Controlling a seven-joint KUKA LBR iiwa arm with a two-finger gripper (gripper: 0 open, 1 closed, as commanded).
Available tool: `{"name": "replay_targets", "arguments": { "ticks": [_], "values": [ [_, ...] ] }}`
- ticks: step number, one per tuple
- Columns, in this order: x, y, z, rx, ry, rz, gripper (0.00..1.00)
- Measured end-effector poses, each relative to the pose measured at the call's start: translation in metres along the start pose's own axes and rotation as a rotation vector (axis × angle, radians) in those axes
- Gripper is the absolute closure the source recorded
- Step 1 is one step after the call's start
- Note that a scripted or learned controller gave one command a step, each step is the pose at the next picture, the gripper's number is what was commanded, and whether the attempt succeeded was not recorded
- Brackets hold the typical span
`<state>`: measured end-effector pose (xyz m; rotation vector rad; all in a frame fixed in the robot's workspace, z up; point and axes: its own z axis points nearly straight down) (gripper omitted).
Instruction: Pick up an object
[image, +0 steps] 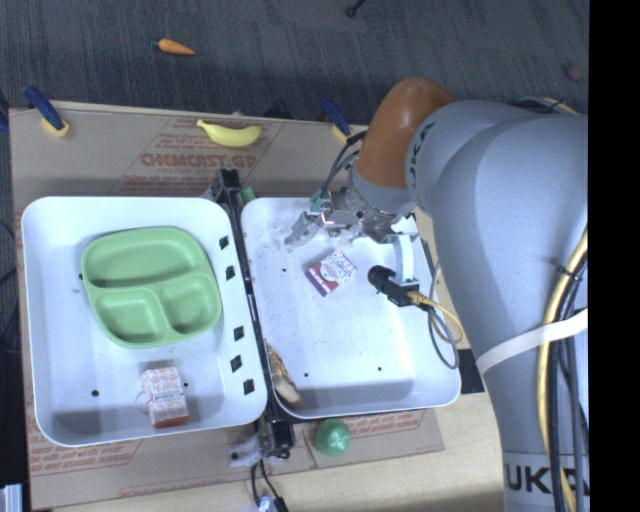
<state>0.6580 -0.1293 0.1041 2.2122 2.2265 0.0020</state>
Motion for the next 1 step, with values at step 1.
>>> {"name": "replay_targets", "arguments": {
  "ticks": [1],
  "values": [
    [0.0001, -0.0008, -0.0087, 0.005, 0.001, -0.002, 1.0]
  ]
}}
